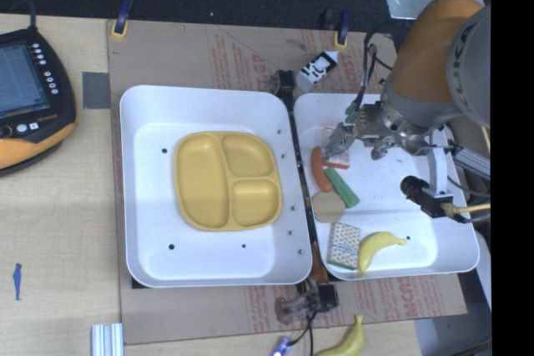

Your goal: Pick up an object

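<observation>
Pincer above carrot, green block beside; grip state unclear; banana near front

We see the pincer low over the right bin, just above an orange sausage and a green stick. A banana and a patterned packet lie nearer us. The left bin holds a yellow divided tray.
</observation>
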Action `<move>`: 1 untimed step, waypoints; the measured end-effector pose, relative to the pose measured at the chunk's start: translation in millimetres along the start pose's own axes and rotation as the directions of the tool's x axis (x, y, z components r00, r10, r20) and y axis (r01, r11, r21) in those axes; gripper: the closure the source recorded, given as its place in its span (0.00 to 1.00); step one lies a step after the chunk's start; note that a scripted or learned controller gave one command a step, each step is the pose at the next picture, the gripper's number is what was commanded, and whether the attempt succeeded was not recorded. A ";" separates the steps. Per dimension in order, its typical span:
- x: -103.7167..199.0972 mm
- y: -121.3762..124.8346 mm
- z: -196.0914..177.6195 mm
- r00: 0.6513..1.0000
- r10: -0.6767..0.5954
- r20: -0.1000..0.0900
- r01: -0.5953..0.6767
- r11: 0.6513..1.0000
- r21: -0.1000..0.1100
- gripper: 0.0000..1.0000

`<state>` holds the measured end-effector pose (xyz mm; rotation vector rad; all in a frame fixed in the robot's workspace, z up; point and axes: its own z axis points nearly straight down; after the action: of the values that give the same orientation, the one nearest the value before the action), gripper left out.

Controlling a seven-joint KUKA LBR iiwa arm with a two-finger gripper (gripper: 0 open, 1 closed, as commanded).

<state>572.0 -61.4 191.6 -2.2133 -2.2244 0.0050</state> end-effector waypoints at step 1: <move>-33.8 -13.6 55.6 1.000 0.001 0.001 -0.001 1.000 0.000 0.00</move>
<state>558.2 -95.2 136.1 -2.2145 -2.2237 0.0066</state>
